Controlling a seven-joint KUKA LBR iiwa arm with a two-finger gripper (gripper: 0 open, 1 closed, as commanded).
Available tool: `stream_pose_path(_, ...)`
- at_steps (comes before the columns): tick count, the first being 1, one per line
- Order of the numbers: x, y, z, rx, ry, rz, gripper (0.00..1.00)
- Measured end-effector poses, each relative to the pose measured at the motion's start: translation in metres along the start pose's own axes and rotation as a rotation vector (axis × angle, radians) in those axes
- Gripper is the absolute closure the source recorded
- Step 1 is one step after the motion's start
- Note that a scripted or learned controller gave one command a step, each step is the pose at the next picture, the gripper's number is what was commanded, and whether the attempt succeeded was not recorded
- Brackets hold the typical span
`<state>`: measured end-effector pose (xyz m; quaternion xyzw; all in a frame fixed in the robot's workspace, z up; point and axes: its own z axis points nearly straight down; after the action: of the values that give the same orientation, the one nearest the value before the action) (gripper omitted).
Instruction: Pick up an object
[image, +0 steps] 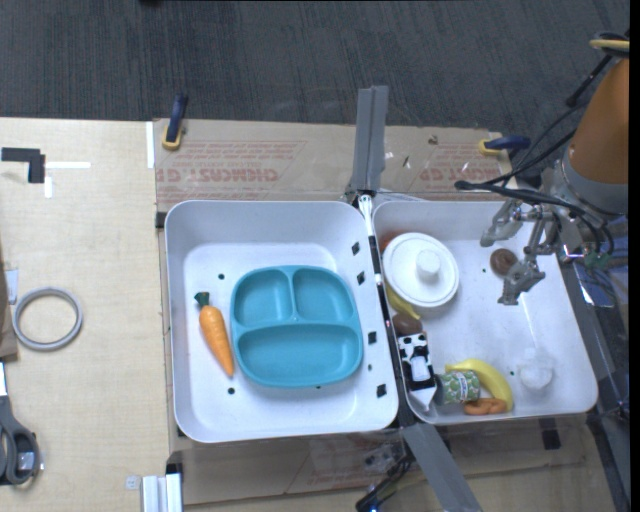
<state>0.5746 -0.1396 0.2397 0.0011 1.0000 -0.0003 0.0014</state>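
The arm comes in from the right and its hand (522, 262) hangs over the upper part of the right bin (560, 345), fingers apart and pointing down, with nothing between them. Just to its left sits a small brown thing (502, 260), too small to name, lying loose on the bin floor; I would guess that is the nearest candidate for a pick, since the hand stands just beside it.

Most of the rest in that bin is crowded against the left wall and the lower edge: a white lidded pot (423, 268) near the divider, a black-and-white toy (414, 358) below it, then a banana (488, 377) curled around a green piece (461, 387), with something orange (486, 407) at the bottom edge. Packed that tight, these look harder to get fingers around. A pale, glassy thing (536, 375) lies by itself lower right.

The left bin (190, 260) holds a teal divided plate (297, 326) flat in the middle and a carrot (215, 334) beside its left rim, both well apart from the hand.

On the counter (80, 220) to the left lies a grey ring (46, 318).

Nothing is lifted yet.
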Motion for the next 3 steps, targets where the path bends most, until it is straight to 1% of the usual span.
stream_pose_path(1,0.021,-0.024,0.079,-0.001,0.001,-0.305,0.00)
stream_pose_path(2,0.062,-0.009,0.140,0.007,-0.013,-0.398,0.00)
stream_pose_path(3,0.073,-0.082,0.132,0.000,-0.001,-0.290,0.00)
